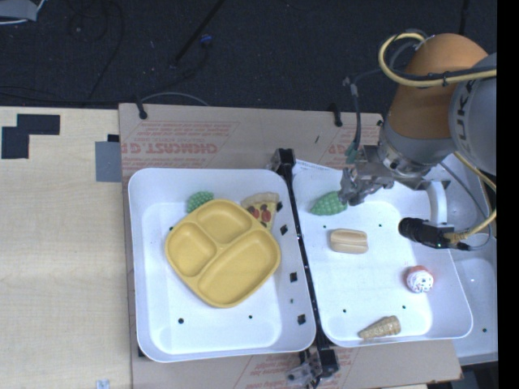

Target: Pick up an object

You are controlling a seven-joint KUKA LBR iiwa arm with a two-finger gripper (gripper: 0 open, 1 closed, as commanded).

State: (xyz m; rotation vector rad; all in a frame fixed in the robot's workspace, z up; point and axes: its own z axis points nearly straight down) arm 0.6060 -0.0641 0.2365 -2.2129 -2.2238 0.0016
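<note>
On the table (65, 241), two white bins are seen. Beside the fingers (354, 191), whose state cannot be told, a green toy (328, 205) lies in the right bin (454, 314); the left bin (154, 331) holds a yellow tray (223, 252).

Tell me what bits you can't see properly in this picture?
- Green toy in the left bin, camera view: the yellow tray covers part of it.
- Pizza slice: its lower edge is tucked behind the same tray.
- Hand: too dark and small to tell whether it is open or shut by the green bumpy toy.
- Round white toy: its red marks are too small to read.
</note>
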